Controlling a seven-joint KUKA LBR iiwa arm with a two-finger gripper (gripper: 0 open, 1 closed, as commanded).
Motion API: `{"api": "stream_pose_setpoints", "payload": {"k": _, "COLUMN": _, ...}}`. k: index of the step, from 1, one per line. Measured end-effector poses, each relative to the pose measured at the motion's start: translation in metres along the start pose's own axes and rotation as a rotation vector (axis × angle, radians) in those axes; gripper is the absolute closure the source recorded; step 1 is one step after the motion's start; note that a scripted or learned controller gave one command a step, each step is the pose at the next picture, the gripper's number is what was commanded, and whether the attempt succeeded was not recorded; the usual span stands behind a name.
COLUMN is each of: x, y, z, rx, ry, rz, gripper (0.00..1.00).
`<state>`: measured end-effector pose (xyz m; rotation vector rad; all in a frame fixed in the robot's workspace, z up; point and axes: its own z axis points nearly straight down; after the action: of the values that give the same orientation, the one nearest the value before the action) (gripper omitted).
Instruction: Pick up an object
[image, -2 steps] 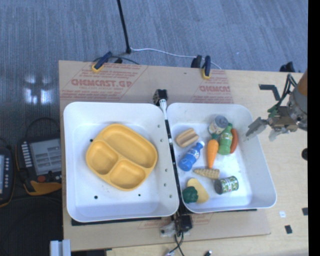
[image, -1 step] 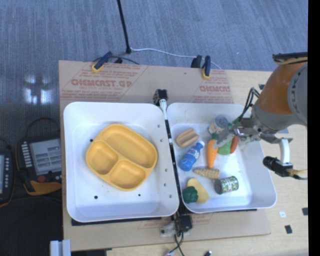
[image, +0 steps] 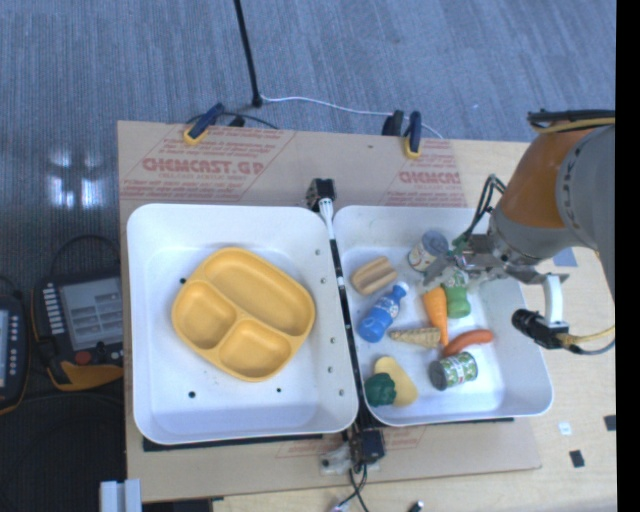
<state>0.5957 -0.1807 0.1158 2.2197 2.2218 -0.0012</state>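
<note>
The right bin (image: 520, 395) holds several small objects: a hot dog bun (image: 372, 274), a blue bottle (image: 382, 312), an orange carrot (image: 436, 308), a green piece (image: 458, 300), a red pepper (image: 467, 340), a tin can (image: 453, 371), a pale cone (image: 415, 336) and a yellow and green toy (image: 390, 385). My gripper (image: 455, 262) hangs over the bin's upper middle, just above the carrot and the green piece and next to a grey-blue round object (image: 433, 245). Nothing is visibly held.
The left bin (image: 150, 300) carries a yellow three-compartment tray (image: 243, 313). My grey arm with its orange band (image: 545, 195) enters over the right bin's far right corner. Clamps (image: 411, 135) and a cable run along the board's back edge.
</note>
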Motion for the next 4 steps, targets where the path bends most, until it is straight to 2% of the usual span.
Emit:
{"api": "stream_pose_setpoints", "payload": {"k": 1, "x": 0.024, "y": 0.013, "z": 0.023, "rx": -0.009, "ry": -0.007, "rz": 0.002, "gripper": 0.00}}
{"api": "stream_pose_setpoints", "payload": {"k": 2, "x": 0.023, "y": 0.016, "z": 0.011, "rx": -0.018, "ry": -0.012, "rz": 0.001, "gripper": 1.00}}
{"api": "stream_pose_setpoints", "payload": {"k": 3, "x": 0.081, "y": 0.037, "z": -0.105, "rx": -0.001, "ry": 0.000, "rz": -0.001, "gripper": 1.00}}
{"api": "stream_pose_setpoints", "payload": {"k": 4, "x": 0.080, "y": 0.037, "z": -0.104, "rx": 0.001, "ry": -0.001, "rz": 0.000, "gripper": 0.00}}
